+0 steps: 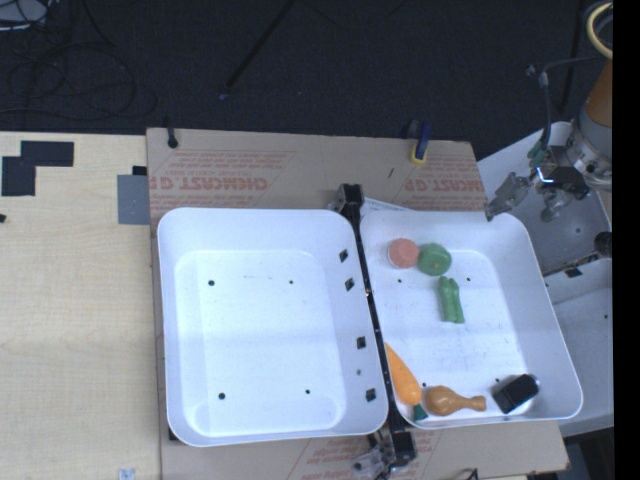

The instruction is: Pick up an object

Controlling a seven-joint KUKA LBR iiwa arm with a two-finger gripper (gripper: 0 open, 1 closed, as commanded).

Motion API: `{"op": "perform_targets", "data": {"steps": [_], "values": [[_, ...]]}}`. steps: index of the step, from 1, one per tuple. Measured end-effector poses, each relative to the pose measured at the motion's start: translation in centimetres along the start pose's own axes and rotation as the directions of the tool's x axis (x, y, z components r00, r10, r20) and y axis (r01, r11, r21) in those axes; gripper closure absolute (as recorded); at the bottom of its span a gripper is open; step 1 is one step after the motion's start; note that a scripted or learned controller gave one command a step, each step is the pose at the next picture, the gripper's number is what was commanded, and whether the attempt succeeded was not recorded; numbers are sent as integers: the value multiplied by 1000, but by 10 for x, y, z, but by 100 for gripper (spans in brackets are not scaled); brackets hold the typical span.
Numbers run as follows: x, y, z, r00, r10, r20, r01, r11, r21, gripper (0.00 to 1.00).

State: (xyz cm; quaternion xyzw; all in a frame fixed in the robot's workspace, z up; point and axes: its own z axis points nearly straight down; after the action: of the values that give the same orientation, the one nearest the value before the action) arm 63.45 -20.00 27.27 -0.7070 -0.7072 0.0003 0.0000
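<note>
The right bin (530,298) holds several small objects: a pink round piece (403,253) and a green round piece (434,259) touching at its back, a green elongated piece (451,299) just below them, an orange carrot-like piece (402,373) along the left wall, a tan pear-shaped piece (451,401) and a black block (516,393) at the front. My gripper (527,186) hangs beyond the bin's back right corner, well above the bench, with nothing visible in it. The arm's wrist (590,148) is at the right edge.
The left bin (180,268) lies beside the right one, joined by a black divider strip (362,288). Both rest on a cardboard sheet (260,173). A blue-and-yellow clamp (422,142) stands at the cardboard's back edge. Cables lie on the dark floor behind.
</note>
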Motion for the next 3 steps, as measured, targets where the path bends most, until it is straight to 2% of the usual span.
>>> {"op": "perform_targets", "data": {"steps": [1, 2, 3], "values": [[-11, 5, 172, 1000, 1, -6, -1, 1000, 17, 0], [12, -10, 187, 1000, -1, -3, 1, 1000, 5, 0], [-9, -21, 185, 1000, 1, 0, -1, 1000, 3, 0]]}}
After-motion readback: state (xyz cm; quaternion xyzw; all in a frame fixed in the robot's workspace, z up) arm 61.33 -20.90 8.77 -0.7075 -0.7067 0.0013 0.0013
